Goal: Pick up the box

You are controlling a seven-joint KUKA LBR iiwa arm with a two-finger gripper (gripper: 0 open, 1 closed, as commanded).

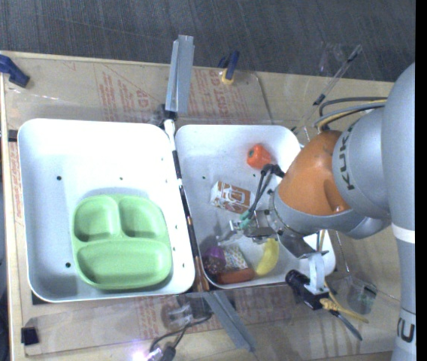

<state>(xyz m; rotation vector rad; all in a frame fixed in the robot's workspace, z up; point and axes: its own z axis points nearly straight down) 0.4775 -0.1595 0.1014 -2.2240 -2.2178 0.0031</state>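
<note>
The box [231,196] is a small white carton with brown print, lying flat in the middle of the right bin [198,145]. My gripper [242,226] hangs over the bin just below and to the right of the box, its metal parts close to the bin floor. The grey arm with its orange band [315,183] comes in from the right and covers the bin's right side. Nothing is visible between the fingers.
In the right bin lie an orange-red fruit [258,156] at the back, a banana [268,257], a purple item [215,262], a patterned packet [234,258] and a red sausage-like piece [234,277] at the front. The left bin [48,149] holds a green divided tray [121,241].
</note>
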